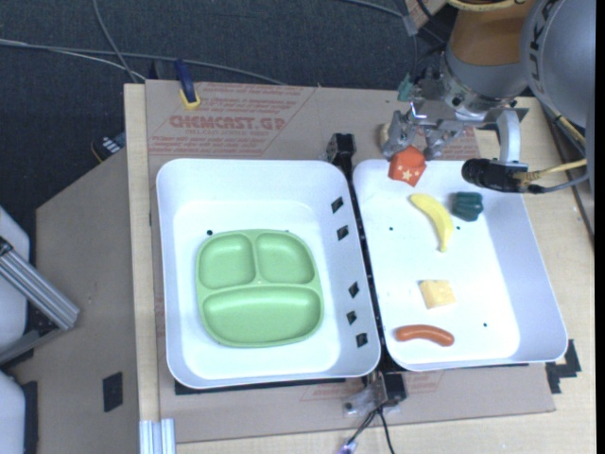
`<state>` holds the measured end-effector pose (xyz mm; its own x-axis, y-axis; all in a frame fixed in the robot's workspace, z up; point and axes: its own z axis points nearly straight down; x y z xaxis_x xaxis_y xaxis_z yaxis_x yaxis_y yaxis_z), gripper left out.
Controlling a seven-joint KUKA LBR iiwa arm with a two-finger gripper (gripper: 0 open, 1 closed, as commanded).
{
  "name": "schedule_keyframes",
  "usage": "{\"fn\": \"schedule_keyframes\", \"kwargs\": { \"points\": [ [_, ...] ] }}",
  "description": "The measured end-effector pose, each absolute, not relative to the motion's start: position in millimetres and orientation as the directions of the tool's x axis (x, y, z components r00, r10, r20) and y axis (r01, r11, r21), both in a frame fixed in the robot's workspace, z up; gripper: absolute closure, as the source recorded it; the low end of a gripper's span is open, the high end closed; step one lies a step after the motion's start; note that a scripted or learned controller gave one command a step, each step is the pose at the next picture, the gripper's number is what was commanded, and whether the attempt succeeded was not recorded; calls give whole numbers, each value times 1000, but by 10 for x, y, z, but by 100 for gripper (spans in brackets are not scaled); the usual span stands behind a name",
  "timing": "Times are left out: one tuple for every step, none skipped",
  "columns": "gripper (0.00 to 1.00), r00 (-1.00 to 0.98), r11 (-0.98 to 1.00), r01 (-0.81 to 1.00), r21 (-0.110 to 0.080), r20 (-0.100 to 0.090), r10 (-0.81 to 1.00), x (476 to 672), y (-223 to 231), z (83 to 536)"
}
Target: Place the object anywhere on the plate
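A green three-compartment plate (pixel 257 310) lies in the left bin (pixel 180 216) with nothing on it. My gripper (pixel 412 151) hangs over the far left corner of the right bin (pixel 529 291). Its fingers are shut on the top of a small red block with a white star (pixel 407 169). The block sits just under the fingertips, above the bin's far rim. The plate lies well to the left of the gripper and nearer the front.
In the right bin lie a yellow banana (pixel 433 218), a dark teal piece (pixel 466 205), a yellow cheese wedge (pixel 436 293) and a red sausage (pixel 424 335). A black divider with clips (pixel 352 253) runs between the bins. Cables hang behind the bench.
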<state>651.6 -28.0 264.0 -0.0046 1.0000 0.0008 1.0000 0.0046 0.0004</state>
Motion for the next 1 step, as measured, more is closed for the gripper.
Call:
{"fn": "schedule_keyframes", "kwargs": {
  "points": [
    [100,-4,4,1000,-3,1,1000,6550,137,2505]
  ]
}}
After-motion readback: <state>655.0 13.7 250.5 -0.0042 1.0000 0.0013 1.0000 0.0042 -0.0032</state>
